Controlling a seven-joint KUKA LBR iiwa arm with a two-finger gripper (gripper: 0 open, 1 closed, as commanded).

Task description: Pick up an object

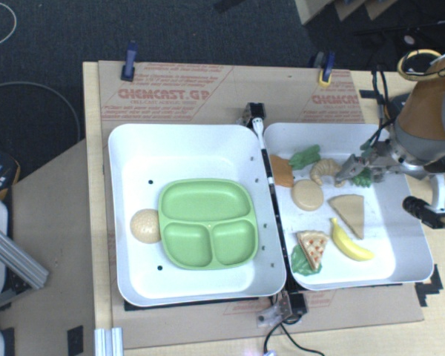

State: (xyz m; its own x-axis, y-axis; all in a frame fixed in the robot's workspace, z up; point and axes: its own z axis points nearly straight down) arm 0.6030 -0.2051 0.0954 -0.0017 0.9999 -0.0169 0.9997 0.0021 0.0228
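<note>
- We see the gripper (pixel 354 170) low over the right bin (pixel 408 262), at its upper part, just beside a croissant (pixel 325 170) and a green leafy piece (pixel 305 156)
- We cannot tell how its grasp stands
- In that bin also lie a banana (pixel 350 242), a sandwich wedge (pixel 311 248), a tan triangular slice (pixel 349 213), a round bun (pixel 308 195) and an orange piece (pixel 281 170)
- In the left bin (pixel 133 150) we find a green divided tray (pixel 208 222), with a beige ball (pixel 144 225) touching its left edge
</note>
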